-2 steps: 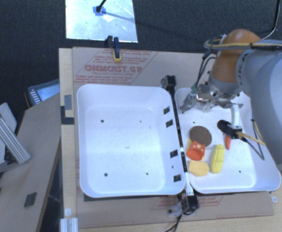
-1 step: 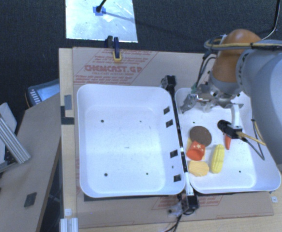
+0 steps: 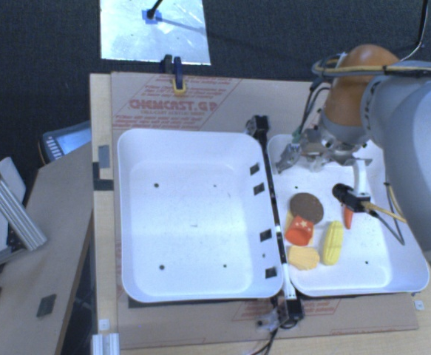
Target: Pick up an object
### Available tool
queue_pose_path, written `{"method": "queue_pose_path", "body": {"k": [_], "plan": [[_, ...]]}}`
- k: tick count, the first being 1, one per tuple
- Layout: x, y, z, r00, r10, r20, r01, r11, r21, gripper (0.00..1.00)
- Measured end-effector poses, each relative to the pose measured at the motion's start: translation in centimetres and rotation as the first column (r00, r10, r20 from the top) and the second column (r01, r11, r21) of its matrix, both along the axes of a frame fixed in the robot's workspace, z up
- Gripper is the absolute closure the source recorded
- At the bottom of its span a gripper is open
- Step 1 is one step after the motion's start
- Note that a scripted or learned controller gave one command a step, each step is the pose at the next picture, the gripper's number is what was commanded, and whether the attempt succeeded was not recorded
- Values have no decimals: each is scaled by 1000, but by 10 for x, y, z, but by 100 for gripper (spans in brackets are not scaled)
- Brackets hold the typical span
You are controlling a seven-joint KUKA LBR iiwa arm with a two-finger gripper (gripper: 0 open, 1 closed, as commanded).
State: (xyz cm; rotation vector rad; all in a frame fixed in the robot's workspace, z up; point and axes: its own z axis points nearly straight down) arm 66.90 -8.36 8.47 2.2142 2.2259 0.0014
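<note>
The grey arm [image 3: 415, 146] is recorded reaching in from the right over the right bin [image 3: 370, 272]. The gripper [image 3: 295, 154] is placed above that bin's far left corner; whether it is apart or together cannot be told. The objects are grouped nearward of it: a brown disc [image 3: 306, 206], closest, then a corn cob [image 3: 333, 242] with its long axis running near to far, a red-orange piece [image 3: 299, 231] and a yellow piece [image 3: 304, 257].
</note>
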Motion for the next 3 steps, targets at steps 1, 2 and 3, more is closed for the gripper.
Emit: {"method": "queue_pose_path", "body": {"k": [1,2,3], "plan": [[1,0,11,1000,2,3,-2,1000,0,100],[1,0,11,1000,2,3,-2,1000,-1,0],[0,1,0,1000,0,0,0,1000,0,0]]}}
